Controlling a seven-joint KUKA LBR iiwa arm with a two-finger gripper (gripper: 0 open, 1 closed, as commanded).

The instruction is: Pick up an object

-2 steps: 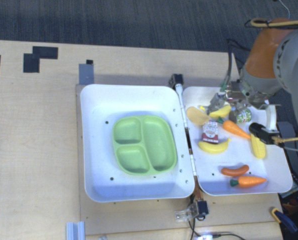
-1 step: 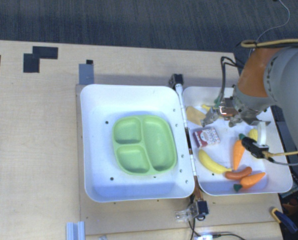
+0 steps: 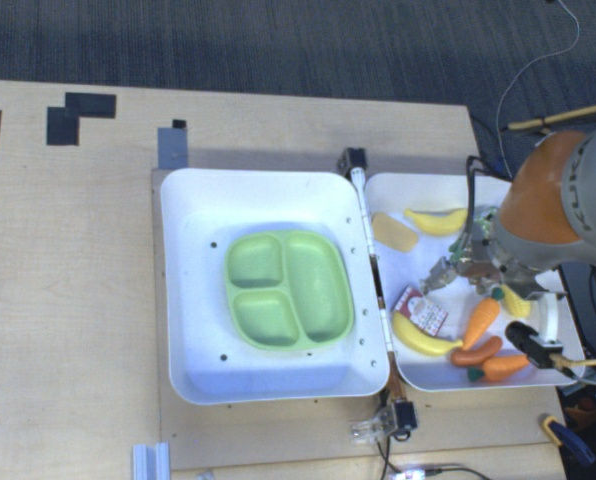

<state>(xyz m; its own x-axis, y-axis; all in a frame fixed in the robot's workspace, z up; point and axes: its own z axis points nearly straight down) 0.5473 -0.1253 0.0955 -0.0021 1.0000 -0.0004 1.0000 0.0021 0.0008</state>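
The fingers (image 3: 446,273) hang in the right bin (image 3: 433,380), tips apart and holding nothing, just above and right of the red-and-white packet (image 3: 425,311), which lies nearest them toward the banana (image 3: 418,336), with the carrot (image 3: 481,318) off to their other side

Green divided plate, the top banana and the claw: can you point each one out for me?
Green divided plate (image 3: 289,288), camera view, on the ridge between its compartments.
Top banana (image 3: 436,220), camera view, on its middle.
Claw (image 3: 452,268), camera view, between the fingertips.
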